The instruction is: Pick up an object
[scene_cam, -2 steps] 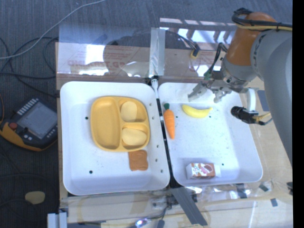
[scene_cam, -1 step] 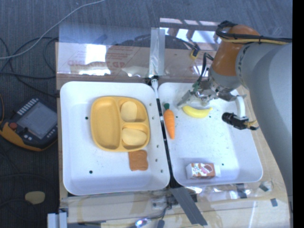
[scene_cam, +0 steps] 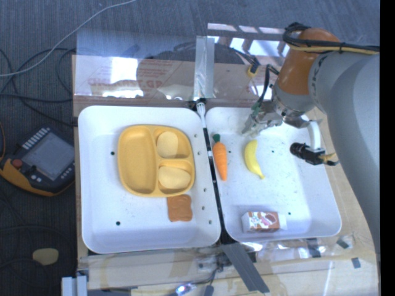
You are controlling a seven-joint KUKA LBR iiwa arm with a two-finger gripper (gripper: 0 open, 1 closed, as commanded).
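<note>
Nothing had been lifted yet, as far as the view showed: the two-finger gripper hung low over the far part of the right white bin, and whether it was spread or pressed together could not be told. A small yellow plastic banana lay just below it, near but apparently not touched. An orange toy carrot lay to the gripper's lower left. The descent, closing and lift all seemed left to do.
</note>
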